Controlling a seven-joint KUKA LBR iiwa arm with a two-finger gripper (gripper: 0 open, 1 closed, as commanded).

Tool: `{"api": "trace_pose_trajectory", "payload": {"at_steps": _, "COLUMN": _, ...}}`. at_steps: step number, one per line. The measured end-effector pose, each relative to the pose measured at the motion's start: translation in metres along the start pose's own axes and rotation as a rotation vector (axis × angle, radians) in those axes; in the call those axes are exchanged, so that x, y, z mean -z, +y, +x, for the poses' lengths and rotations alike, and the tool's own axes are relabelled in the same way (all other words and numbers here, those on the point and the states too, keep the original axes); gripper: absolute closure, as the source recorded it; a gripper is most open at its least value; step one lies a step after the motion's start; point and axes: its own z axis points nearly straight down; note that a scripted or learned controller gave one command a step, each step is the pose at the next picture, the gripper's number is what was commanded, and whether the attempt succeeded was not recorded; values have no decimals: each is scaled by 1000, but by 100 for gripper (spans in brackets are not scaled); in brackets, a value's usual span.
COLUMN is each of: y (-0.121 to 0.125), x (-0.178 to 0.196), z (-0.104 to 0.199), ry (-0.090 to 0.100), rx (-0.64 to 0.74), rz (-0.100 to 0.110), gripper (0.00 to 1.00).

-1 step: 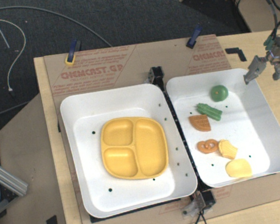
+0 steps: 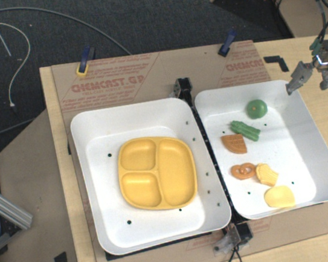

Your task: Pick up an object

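at right edge of camera view, gripper (image 2: 313,73) hangs over bench just outside right bin (image 2: 318,141), fingers spread apart, nothing between them. right bin holds green ball (image 2: 256,108), green pod (image 2: 245,130), orange wedge (image 2: 234,144), orange ring (image 2: 243,171), two yellow pieces (image 2: 273,185), all near each other, well apart from gripper. left bin (image 2: 90,169) holds yellow divided plate (image 2: 157,172).

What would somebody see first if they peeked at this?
Probably the big yellow divided plate, sitting in the middle of the left bin. Next, the little toy foods scattered in the right bin, like the green ball near the top. The robot's hand hangs at the right edge, above that bin's top corner.
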Motion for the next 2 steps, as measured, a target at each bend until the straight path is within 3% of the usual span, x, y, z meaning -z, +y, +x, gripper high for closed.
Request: {"api": "trace_pose_trajectory", "payload": {"at_steps": 2, "y": 11, "x": -113, "z": 8, "ry": 2, "rx": 1, "rz": 4, "gripper": 0}}
